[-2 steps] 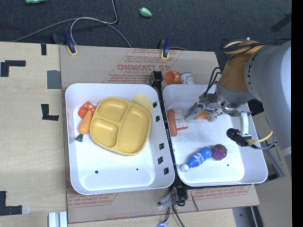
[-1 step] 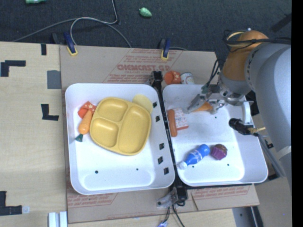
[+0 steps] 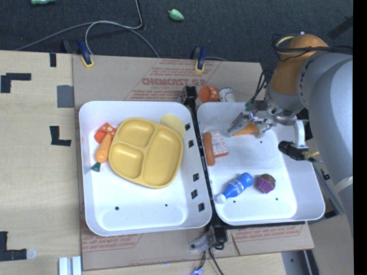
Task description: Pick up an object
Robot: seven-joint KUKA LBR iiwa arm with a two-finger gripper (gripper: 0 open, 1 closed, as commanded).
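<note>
Arm reaching in from right, bent low over right bin, gripper closed around orange object

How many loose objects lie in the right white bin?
4. A brown sausage-like stick lies near the left wall, a blue plastic bottle and a purple round piece lie near the front, an orange piece sits at the gripper. More may be hidden under the arm.

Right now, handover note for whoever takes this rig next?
End effector: over the upper part of the right bin, fingers around an orange piece; a secure grip is unconfirmed.
Right bin: blue bottle, purple item, brownish packet.
Left bin: yellow divided plate, carrot.
Done: arm at an object. Left: confirm the grip, lift clear.
</note>
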